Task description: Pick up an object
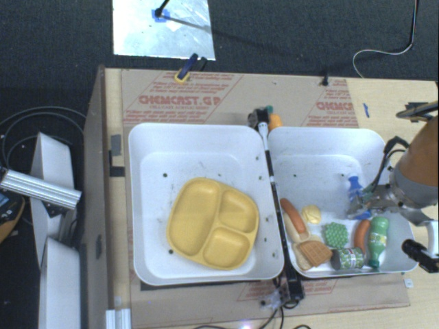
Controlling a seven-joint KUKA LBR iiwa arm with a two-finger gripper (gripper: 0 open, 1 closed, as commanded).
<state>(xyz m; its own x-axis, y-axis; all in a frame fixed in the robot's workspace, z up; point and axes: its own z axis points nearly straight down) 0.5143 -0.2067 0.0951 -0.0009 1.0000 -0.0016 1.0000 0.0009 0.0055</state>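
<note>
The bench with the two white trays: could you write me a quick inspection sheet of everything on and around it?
Surface: cardboard-covered bench bearing left bin and right bin.
Job's things: right bin holds hot dog, green bottle, carrot, waffle, can, green round toy.
Clutter: yellow divided plate in left bin.
Pincer: pincer low over right bin; finger state unclear.
Cables: white cable top right; black loops left.
Surroundings: dark carpet, shiny sheet.
</note>
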